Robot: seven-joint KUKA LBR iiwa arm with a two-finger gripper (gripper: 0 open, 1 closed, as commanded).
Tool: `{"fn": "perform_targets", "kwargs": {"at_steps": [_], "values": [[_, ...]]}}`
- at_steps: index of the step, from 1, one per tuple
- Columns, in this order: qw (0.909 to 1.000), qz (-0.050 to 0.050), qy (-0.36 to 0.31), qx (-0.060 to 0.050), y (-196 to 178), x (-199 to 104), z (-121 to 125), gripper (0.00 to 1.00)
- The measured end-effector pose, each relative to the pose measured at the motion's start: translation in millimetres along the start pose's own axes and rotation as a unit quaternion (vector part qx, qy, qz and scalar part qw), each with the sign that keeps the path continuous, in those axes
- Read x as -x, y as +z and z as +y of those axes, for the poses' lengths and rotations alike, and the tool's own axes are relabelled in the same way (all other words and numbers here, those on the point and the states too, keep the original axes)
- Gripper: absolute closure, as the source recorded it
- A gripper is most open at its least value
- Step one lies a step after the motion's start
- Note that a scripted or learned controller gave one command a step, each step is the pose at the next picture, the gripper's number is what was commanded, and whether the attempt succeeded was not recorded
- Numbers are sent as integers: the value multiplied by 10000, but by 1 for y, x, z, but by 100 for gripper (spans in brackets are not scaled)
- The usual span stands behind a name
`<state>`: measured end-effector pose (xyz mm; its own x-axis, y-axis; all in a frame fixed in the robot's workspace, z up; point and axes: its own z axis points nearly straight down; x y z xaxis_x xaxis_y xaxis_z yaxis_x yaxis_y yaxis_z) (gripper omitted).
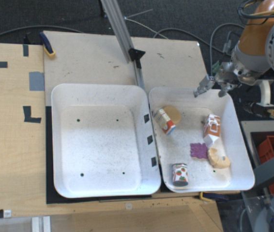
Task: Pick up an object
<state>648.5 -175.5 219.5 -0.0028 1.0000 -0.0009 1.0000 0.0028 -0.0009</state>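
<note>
My gripper (210, 88) hangs over the far rim of the right bin (234, 111), its two fingers spread open with nothing between them. Below it in that bin lie a small red-and-white can (164, 120) on its side against a tan round disc (174, 113), an orange-and-white carton (212, 128), a purple flat piece (199, 151), a beige ring-shaped piece (219, 158), and a second small can (179, 174) upright near the front rim.
The left bin (98, 139) sits beside the right one. A slanted metal pole (122, 28) crosses the bench behind the bins. Cables run along the back right. A blue-and-yellow clamp (47, 44) sits at the bench's far left corner.
</note>
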Motion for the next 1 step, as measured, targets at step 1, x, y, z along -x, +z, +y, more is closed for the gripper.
{"fn": "perform_targets", "kwargs": {"at_steps": [1], "values": [[10000,-3,1,-2,0,0,0,0]]}}
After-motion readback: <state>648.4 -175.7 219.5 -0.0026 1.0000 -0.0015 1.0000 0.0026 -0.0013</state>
